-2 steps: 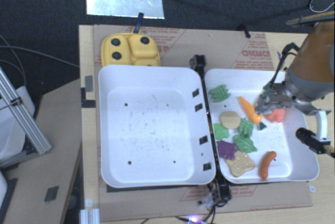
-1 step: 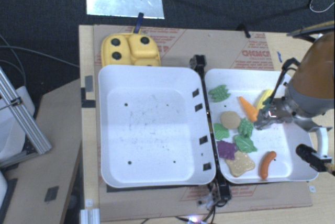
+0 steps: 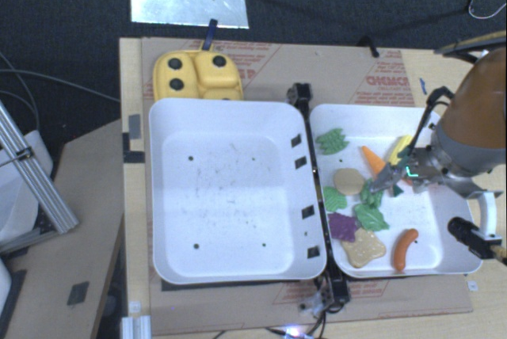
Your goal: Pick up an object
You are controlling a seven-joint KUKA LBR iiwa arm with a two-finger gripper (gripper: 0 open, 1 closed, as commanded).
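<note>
The right bin [image 3: 444, 258] holds several toy foods: a green leafy piece [image 3: 332, 141] at the back, an orange carrot [image 3: 371, 158], a tan round cookie [image 3: 348, 180], a purple piece [image 3: 342, 226], a tan bread-shaped piece [image 3: 364, 249], a red-orange sausage [image 3: 404, 248], and green leafy pieces [image 3: 369, 216]. My gripper [image 3: 379, 185] reaches in from the right and sits low over the middle of this bin, right above the green pieces and next to the cookie. Whether anything is between its fingers is hidden.
The left bin [image 3: 230, 195] stands beside the right one, with a black divider [image 3: 313, 195] between them. A yellow toy [image 3: 198, 76] lies behind the left bin. A metal frame [image 3: 32, 179] stands at the left.
</note>
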